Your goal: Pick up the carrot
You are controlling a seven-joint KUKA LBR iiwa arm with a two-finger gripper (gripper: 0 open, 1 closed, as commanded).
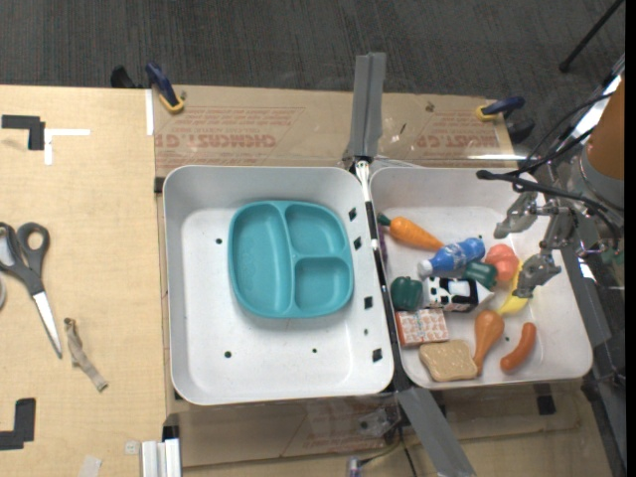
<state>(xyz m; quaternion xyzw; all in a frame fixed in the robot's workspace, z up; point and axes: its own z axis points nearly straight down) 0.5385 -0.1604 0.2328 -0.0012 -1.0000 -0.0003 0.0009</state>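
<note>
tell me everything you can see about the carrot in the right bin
The carrot looks like a small plastic toy: a smooth orange tapered body with a dark green leafy stub at its left end. It lies flat on the floor of the right bin, near the bin's upper left corner, with its tip pointing right and slightly down toward the blue bottle. Its tip comes close to the bottle; whether they touch I cannot tell. The tool is well to its right, not touching it.

Bench [79, 366] with two bins [189, 366], scissors [30, 276].
</note>
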